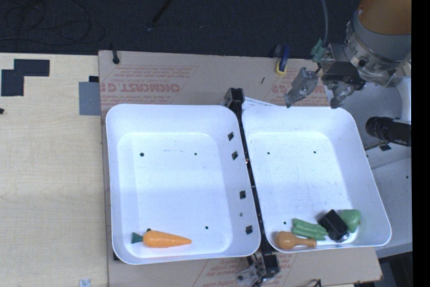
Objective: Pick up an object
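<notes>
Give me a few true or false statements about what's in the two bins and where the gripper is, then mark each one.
1. The carrot lies in the left bin. True.
2. The gripper holds the carrot. False: it hangs open above the right bin's far rim, with nothing between its fingers.
3. The black block sits in the right bin's near corner. True.
4. The right bin holds one object. False: several are clustered there, including a green piece and a tan one.
</notes>
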`<state>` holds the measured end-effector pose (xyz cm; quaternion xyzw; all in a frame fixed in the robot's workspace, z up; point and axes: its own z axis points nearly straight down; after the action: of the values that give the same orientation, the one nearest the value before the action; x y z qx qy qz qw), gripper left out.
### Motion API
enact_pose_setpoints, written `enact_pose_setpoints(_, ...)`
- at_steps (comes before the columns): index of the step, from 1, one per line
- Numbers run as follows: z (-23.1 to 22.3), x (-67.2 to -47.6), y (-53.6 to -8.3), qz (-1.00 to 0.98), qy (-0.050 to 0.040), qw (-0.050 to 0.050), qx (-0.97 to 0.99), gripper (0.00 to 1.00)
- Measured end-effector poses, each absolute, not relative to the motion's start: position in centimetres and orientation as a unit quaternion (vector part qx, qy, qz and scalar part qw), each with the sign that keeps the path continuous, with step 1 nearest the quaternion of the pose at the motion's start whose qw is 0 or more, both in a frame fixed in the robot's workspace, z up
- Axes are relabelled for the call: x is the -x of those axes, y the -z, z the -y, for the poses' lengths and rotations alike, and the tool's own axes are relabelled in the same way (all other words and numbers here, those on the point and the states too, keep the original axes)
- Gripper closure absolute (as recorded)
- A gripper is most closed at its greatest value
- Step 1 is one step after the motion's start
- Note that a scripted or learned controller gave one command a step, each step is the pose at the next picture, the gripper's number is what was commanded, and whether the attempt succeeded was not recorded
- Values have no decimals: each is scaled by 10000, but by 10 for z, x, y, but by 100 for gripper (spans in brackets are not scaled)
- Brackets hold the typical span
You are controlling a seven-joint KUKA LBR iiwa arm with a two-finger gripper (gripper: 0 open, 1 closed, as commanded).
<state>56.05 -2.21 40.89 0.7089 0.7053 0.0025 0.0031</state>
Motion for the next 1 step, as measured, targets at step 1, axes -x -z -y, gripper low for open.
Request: enact_pose_setpoints(1,-28,-553,-198,-7080,60,-64,-7062,0)
